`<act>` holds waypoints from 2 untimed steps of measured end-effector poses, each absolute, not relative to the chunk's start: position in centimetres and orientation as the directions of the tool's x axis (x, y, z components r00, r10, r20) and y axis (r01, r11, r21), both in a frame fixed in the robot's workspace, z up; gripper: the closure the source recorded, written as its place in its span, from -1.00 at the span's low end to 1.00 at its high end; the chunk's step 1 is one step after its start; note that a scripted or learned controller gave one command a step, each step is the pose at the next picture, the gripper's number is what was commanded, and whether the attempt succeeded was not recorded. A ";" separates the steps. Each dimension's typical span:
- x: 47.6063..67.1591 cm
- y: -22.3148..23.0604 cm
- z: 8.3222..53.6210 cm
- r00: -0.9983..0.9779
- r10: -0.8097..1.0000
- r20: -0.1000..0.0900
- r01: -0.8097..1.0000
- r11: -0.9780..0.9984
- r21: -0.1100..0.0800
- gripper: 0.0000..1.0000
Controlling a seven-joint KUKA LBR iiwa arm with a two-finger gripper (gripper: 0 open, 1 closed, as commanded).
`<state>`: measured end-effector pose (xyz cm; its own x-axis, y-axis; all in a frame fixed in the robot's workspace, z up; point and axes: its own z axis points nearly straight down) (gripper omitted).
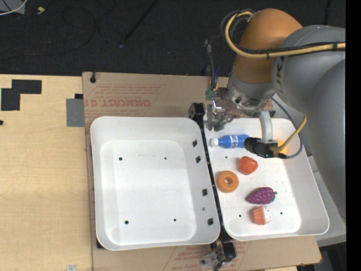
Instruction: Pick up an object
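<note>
Gripper (pixel 217 116), grip state unclear, hovers at right bin's (pixel 316 208) far-left rim above bottle (pixel 231 141)

Hidden or unclear: my arm (pixel 316 61) cut off at the right edge; my wrist covering the right bin's (pixel 316 219) far rim; my jaws' state indiscernible amid cabling.

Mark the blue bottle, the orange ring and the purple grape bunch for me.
blue bottle (pixel 233 141): camera view, middle of its body.
orange ring (pixel 228 182): camera view, on its band.
purple grape bunch (pixel 260 196): camera view, centre of cluster.
</note>
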<state>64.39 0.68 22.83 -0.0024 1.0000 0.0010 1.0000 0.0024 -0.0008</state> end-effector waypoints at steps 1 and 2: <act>64.4 -7.7 24.8 0.005 1.000 -0.002 1.000 -0.005 0.000 1.00; 64.4 -4.8 27.9 -0.002 1.000 0.001 1.000 0.002 0.000 1.00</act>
<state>64.41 -4.76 27.91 -0.0024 1.0000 0.0007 1.0000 0.0024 -0.0001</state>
